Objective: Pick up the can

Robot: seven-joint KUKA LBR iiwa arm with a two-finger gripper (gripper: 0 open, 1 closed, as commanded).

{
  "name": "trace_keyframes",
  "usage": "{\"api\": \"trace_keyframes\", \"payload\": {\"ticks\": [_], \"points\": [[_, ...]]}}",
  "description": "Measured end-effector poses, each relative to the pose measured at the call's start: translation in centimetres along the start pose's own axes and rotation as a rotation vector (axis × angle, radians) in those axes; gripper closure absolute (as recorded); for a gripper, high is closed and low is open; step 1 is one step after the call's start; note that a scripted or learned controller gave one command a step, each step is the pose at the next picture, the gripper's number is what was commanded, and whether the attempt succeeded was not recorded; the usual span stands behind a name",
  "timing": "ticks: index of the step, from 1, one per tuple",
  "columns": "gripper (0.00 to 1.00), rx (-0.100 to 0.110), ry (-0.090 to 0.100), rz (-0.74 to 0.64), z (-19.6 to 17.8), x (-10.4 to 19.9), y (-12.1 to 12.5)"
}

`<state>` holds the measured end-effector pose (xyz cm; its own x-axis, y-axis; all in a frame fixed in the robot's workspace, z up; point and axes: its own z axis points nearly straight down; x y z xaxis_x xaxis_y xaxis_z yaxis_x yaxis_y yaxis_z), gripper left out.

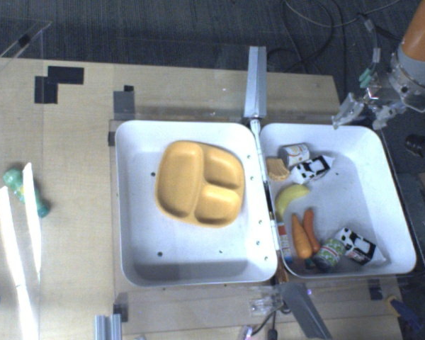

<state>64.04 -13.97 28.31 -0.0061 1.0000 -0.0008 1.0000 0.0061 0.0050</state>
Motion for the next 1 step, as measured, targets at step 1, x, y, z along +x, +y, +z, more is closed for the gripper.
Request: {"api": "trace_keyframes", "payload": {"ticks": [1], "points": [[0.00, 0.002, 0.001, 0.054, 10.00, 4.95, -4.05]]}}
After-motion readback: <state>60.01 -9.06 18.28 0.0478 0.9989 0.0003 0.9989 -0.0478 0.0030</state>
